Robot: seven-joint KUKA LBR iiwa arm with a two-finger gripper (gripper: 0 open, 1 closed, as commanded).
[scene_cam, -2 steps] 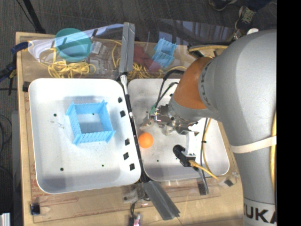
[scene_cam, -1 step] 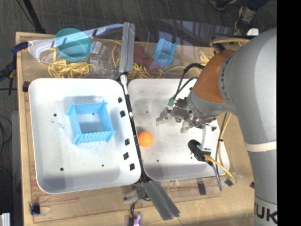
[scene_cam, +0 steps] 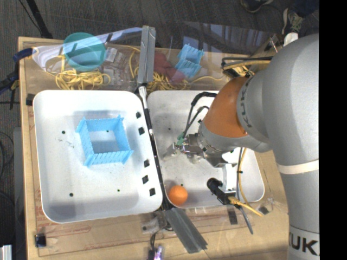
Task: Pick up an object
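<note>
An orange ball [scene_cam: 178, 194] lies in the right bin [scene_cam: 162, 107], near its front left corner. A light blue square frame [scene_cam: 103, 141] rests flat in the middle of the left bin [scene_cam: 54, 199]. My gripper [scene_cam: 180, 145] reaches down into the right bin from the right, left of the bin's centre. It hangs well behind the ball and apart from it. The arm's orange band [scene_cam: 226, 115] and grey body cover much of the right bin.
Behind the bins lie a teal bowl [scene_cam: 84, 50], tangled yellow cord [scene_cam: 81, 79] and a blue ribbed piece [scene_cam: 188, 60] under clear plastic. Black clips [scene_cam: 145, 164] line the ridge between the two bins. A grey bar [scene_cam: 184, 232] sticks out at the front.
</note>
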